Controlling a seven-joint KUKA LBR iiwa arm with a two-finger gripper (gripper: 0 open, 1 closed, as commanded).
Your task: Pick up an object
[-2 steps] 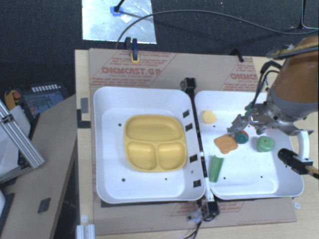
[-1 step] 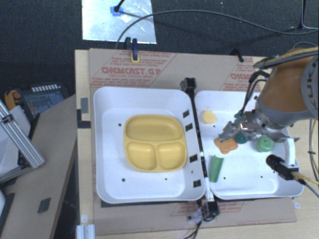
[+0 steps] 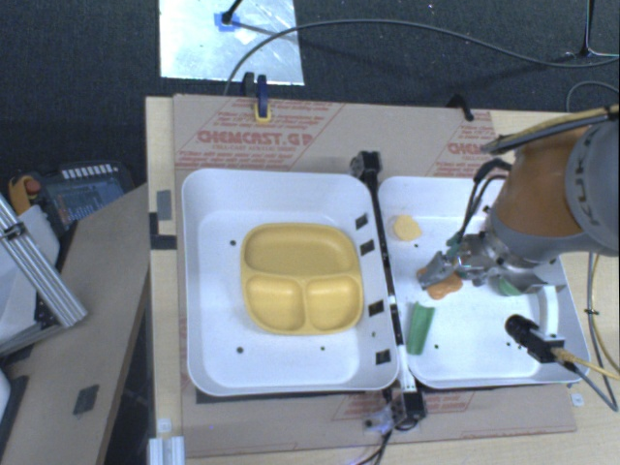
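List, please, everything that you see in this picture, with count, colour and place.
bins: two, white, side by side; left bin, right bin.
divided tray: one, yellow, middle of the left bin.
round piece: one, pale yellow, right bin, far side.
orange piece: one, orange, right bin, middle.
green stick: one, green, right bin, near the divider.
cardboard sheet: one, brown with red lettering, under both bins.
foil sheet: one, silver, on the dark floor beyond.
arm: one, grey with orange band, from the right.
gripper: one, low over the orange piece.
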